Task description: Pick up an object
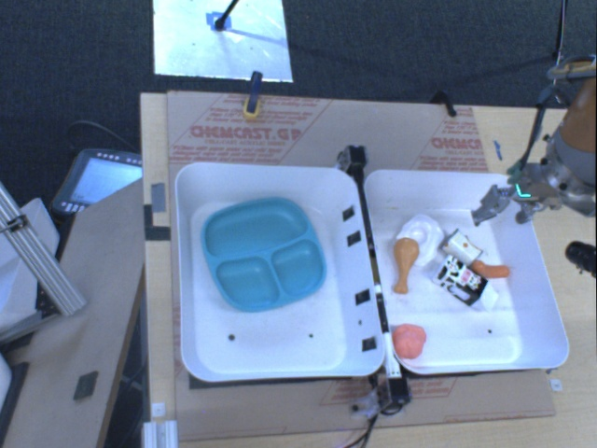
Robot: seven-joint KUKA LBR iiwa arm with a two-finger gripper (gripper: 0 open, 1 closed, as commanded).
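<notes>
Hovering above the right bin's (536, 287) far corner, the gripper (504, 204) is seen with fingers spread, grasping nothing; the arm is cut off. Blurred toys (464, 271) lie below.

Grey arm (571, 171) w/ orange band, grey claw (504, 204), cyan light.

1. Bright, even overhead light; both white bins (280, 180) near blown out.
2. Shadows soft and faint beneath the blue tray (264, 253).
3. Glare on the metal plate (221, 28) up top.
4. Overall slightly soft, grainy; the arm (569, 147) at the right edge is blurred.
</notes>
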